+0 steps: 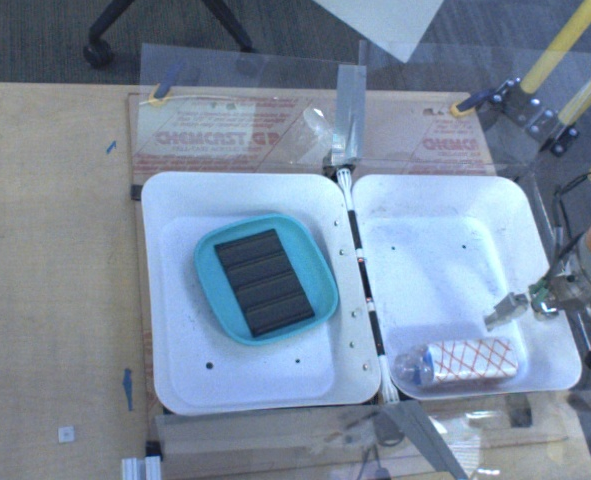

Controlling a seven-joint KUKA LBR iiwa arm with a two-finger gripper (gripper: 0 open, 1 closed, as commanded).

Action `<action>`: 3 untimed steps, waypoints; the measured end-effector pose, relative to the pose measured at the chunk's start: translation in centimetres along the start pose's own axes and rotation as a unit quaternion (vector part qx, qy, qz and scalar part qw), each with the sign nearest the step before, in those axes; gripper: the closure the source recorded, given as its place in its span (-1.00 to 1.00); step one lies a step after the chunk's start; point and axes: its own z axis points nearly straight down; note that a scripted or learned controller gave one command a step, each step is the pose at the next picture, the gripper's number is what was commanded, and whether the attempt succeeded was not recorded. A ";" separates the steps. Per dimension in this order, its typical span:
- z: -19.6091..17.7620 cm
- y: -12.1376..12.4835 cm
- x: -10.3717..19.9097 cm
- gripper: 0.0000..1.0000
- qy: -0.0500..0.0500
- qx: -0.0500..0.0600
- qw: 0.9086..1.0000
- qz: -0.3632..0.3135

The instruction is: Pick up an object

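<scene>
A small plastic bottle (462, 361) with a red-and-white lattice label lies on its side along the front wall of the right bin (445, 223), cap pointing left. In the left bin (175, 268) a teal square dish (266, 278) holds a dark grey ridged block (264, 281). My gripper (510, 310) reaches in from the right edge, low over the right bin's right side. It hangs just above and to the right of the bottle, apart from it, with nothing seen in its grip.
A metal divider strip (360, 268) runs between the two bins. Clear plastic sheeting and a metal bracket (347, 118) sit behind them. Yellow-handled clamps (535, 98) stand at the back right. Bare wooden bench (45, 268) stretches to the left.
</scene>
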 end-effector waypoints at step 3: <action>1.7 0.2 0.3 -1.00 0.002 -0.001 0.972 0.235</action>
